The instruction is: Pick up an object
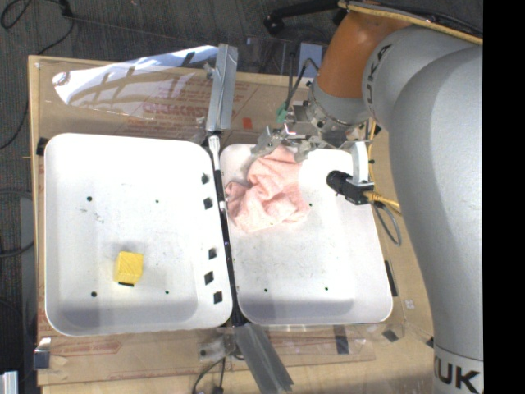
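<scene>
Cloth (267, 189), pink and crumpled, lies at the far left of the right bin (328, 302), its top edge pinched between the gripper's (287, 140) closed fingers. Lifting straight up should work best, slowly, so the fold stays caught. 1 yellow block (130, 268) sits in the left bin (74, 318), well apart; the divider just beside the cloth could snag it.

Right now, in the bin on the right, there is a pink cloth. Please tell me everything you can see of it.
The pink cloth is a soft, pale pink fabric, crumpled into loose folds instead of lying flat. It lies in the far left part of the right bin, near the divider between both bins. Its upper edge rises toward the gripper, which is directly above it and seems to touch or pinch that edge; the grasp itself is not clear. Its lower part rests on the bin floor.
</scene>
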